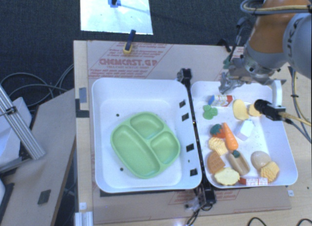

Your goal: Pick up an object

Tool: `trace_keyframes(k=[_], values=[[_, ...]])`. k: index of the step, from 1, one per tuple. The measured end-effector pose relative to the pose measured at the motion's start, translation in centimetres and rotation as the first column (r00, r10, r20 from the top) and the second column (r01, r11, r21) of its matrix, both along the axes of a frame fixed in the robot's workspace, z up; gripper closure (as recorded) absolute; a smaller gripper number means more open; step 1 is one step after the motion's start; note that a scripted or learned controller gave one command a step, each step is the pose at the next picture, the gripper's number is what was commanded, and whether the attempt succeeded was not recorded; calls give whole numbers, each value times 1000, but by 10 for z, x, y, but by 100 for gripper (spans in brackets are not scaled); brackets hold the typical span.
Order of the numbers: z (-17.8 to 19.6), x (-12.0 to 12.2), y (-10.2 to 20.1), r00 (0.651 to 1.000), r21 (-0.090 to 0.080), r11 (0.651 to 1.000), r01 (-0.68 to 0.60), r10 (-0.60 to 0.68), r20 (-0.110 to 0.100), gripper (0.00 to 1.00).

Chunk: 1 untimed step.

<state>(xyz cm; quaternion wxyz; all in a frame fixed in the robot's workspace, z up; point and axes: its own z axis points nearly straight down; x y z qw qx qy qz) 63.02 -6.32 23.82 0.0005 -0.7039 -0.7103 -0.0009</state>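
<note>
- Toy food, the pick target, lies heaped in the right bin (287,169); which piece the program wants, I cannot tell.
- Desk (146,56) carries two white bins side by side, touching along a black clip strip.
- Arm (278,25) reaches in from the right, orange band above the wrist, hanging over the right bin's far edge.
- Left bin (105,93) holds one green divided tray (145,144), three compartments, nothing visible in them.
- Right bin holds many small pieces packed near one another: a carrot (229,136) lying across the middle, a white block (245,129) just beside it, a yellow piece (240,109), green bits (210,112), and tan and yellow items along the near edge.
- Claw (224,89) hovers above a small red-white-blue item (222,100) at the far end; whether its tips are spread or pressed together, I cannot tell. Nothing is seen between them.
- Risk, as judged: pieces crowd, so a descent may land on two at once or nudge a neighbour aside.
- Risk: the small item sits near the bin wall; a tip could catch the rim.
- Risk: rounded plastic may slip out on lift.
</note>
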Motion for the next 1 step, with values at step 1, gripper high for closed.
trace_keyframes(k=[1], values=[[-1, -19, 39, 1000, -1, 1000, 2, -2, -2, 100]])
